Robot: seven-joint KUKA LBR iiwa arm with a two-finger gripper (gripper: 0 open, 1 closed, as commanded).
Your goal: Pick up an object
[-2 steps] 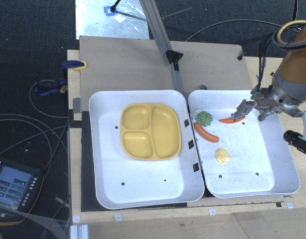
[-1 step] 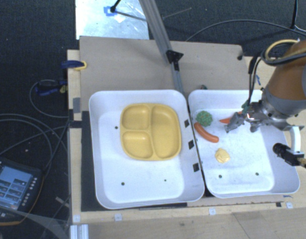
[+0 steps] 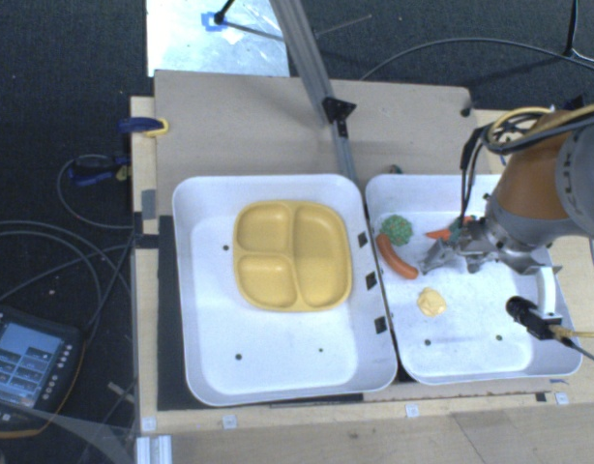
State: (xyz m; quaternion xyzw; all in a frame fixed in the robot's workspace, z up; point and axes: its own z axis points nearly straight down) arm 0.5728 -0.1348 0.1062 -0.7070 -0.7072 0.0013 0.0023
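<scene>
In the right bin lie a green broccoli piece, an orange-red sausage, a small orange carrot and a pale yellow lump. My gripper hangs low over the bin's upper middle. It is just below the carrot and to the right of the sausage, and its dark metal tip points left. The carrot's right end runs under the gripper body. Nothing shows clearly held.
The left bin holds a yellow divided plate. A grey pole slants across the back of the bench. My arm covers the right bin's far right corner, and a black cable plug hangs near its right wall.
</scene>
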